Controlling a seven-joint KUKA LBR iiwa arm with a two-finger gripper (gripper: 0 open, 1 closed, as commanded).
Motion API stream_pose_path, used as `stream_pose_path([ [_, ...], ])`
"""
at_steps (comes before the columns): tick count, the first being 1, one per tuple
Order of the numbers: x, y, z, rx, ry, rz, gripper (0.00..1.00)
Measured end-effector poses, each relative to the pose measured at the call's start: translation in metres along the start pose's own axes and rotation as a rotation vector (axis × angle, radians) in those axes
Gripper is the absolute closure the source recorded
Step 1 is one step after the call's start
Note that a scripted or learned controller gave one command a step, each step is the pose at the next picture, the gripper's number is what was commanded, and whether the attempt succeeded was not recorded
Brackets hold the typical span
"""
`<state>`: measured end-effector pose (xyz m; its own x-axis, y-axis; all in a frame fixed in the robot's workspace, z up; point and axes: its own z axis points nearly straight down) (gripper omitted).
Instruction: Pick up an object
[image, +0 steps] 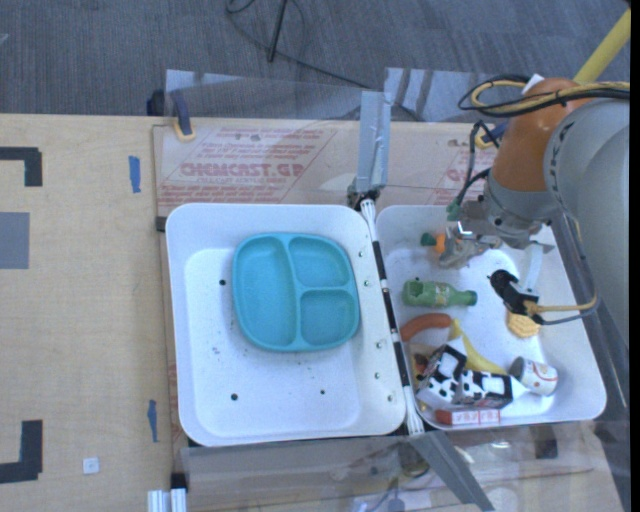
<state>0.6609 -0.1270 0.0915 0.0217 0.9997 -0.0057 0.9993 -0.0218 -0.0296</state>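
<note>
No pick yet, as far as I can judge: every toy lies flat in a bin and nothing shows in the gripper's hold, so the grasp and the lift are both still to do.

The arm (590, 160) reaches in from the right. Its orange band (525, 150) sits over the far edge of the right bin (585, 385), and the wrist points down and leftward into that bin's far left corner. The gripper (458, 245) is low at that corner. Open or closed? I cannot tell from this angle.

The left bin (200, 400) holds just a teal plate (295, 290), well apart from the arm.

All the likely targets are in the right bin. A black-and-white cow (465, 382) lies at the near edge, with a banana (478, 352) just above it. A green bottle (435, 293) lies on its side mid-bin, just below the gripper. A red sausage (430, 325) lies between the bottle and the cow, and a ball (541, 375) sits toward the near right.

Smallest of all is an orange bit (430, 240) just beside the gripper on its left. To my eye, that or the bottle is the likeliest target. The bit sits near the bin wall, so expect a tight approach.
</note>
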Motion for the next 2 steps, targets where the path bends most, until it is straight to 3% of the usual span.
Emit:
stream_pose_path([
  [1,-0.044,-0.002,0.001,-0.017,0.009,0.19,1.0],
  [2,-0.072,-0.007,-0.029,-0.029,0.003,-0.048,1.0],
])
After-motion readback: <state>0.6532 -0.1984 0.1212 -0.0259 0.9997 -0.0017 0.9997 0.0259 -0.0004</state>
